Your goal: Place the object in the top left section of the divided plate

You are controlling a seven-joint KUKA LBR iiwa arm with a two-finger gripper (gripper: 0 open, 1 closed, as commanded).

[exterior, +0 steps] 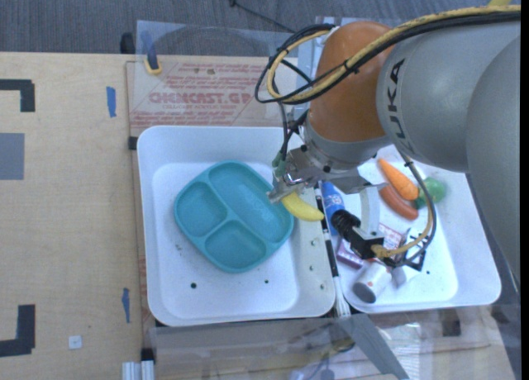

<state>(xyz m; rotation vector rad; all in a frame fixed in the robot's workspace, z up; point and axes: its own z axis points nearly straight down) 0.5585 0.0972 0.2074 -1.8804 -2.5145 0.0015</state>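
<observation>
On the pale wooden worktop, mid-frame, the hand hung by the teal divided plastic plate's right rim, seemingly pinching a small yellow banana for carrying toward its upper-left section.

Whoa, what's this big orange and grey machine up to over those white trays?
It's a robot arm sorting toy food. Its tool hangs at the right edge of the blue divided plate in the left bin, with a yellow banana just beneath it. Whether it actually grips the banana is hard to tell. A carrot and other items lie in the right bin.
</observation>
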